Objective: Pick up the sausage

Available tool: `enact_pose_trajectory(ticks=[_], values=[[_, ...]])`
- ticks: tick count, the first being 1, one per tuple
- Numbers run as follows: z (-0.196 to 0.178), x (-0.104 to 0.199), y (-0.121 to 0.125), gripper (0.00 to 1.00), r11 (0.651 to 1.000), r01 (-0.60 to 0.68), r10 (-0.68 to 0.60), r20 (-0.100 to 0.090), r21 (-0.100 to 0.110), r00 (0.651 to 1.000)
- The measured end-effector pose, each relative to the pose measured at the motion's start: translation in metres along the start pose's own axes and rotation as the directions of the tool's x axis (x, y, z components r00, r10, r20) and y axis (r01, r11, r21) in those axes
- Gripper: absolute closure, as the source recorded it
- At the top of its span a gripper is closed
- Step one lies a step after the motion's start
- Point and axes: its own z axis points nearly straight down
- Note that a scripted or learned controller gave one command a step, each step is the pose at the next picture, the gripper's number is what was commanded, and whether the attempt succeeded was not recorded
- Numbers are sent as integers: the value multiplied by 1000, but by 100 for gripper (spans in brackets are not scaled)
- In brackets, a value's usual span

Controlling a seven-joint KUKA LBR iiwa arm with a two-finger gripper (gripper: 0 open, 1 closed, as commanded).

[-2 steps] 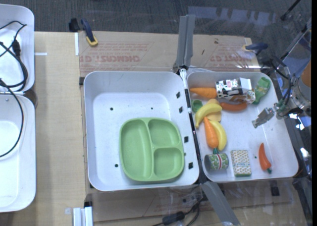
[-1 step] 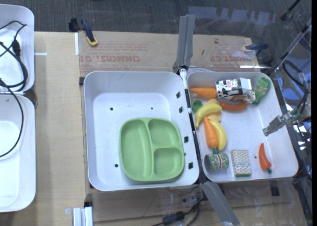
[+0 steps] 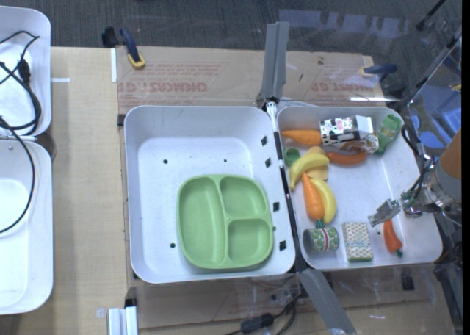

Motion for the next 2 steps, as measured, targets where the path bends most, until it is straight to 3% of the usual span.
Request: enact_pose_trajectory(ticks=[1, 2], values=[[22, 3, 4, 0, 1000, 14, -14, -5, -4, 1000], [18, 0, 2, 100, 1000, 8, -8, -1, 0, 1000]])
